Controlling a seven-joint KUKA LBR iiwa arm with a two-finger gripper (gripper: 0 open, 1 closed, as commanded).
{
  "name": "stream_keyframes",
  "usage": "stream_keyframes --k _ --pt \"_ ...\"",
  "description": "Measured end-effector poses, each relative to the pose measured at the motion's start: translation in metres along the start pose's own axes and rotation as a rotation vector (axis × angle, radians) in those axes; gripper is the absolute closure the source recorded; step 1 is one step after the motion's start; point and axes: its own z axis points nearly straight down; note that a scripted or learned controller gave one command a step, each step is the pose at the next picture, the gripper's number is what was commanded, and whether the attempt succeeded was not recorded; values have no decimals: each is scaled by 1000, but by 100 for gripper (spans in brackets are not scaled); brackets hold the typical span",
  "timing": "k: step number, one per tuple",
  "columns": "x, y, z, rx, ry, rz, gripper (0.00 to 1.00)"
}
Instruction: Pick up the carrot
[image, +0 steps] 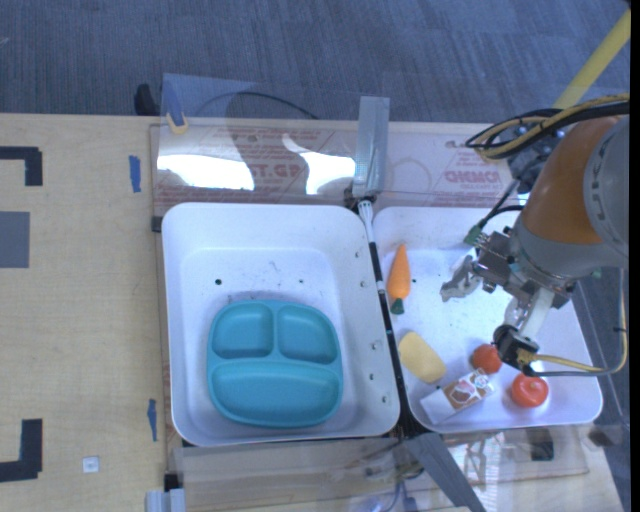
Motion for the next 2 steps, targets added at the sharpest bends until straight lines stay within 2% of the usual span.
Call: stream_keyframes --k 1,2 --pt "-51 22 95 -12 4 51 0" --pt "-71 -4 96 -12 3 1 0"
